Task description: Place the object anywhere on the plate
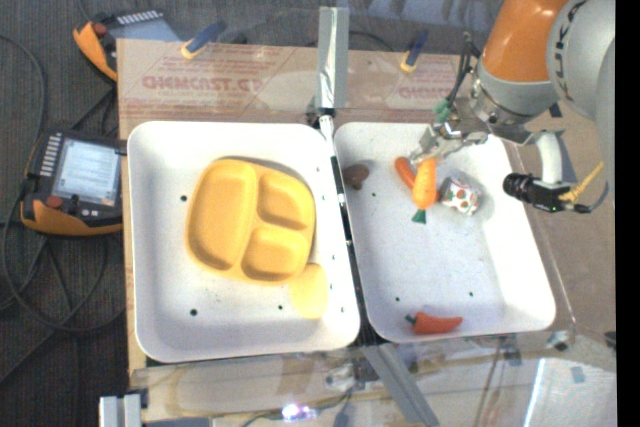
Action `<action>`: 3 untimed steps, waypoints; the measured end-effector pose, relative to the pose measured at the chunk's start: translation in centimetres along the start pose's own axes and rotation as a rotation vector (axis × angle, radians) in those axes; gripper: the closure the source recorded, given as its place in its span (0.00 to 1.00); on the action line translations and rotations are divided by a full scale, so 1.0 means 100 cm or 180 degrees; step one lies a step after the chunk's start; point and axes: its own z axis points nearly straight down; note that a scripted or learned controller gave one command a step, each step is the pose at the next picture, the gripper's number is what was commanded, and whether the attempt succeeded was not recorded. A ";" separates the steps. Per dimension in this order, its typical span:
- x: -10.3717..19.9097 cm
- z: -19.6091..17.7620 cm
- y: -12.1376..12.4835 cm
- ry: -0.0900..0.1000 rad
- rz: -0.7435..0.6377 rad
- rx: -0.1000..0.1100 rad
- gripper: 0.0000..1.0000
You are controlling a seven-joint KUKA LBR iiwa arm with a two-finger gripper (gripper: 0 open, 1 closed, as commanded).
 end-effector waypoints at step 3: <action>0.153 0.032 0.043 0.0016 -0.0193 -0.0002 0.00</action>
